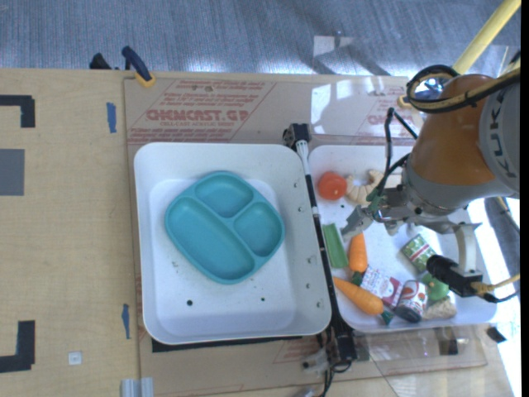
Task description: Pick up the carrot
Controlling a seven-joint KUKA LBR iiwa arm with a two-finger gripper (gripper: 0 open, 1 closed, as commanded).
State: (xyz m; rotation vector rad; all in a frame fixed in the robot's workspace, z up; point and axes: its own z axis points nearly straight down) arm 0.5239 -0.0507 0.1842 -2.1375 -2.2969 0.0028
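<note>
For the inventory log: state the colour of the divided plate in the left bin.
Teal blue: the divided plate shows best in the camera view.

The bench (66, 222) is seen from a single fixed camera set above it and tilted down at a slant, so that its far edge and a strip of grey floor (248, 15) beyond are taken in along the top. Both white bins are covered from a moderate height, the left bin (157, 304) shown whole and the right bin (488, 308) partly overlapped by the arm (459, 151) entering from the right.
</note>
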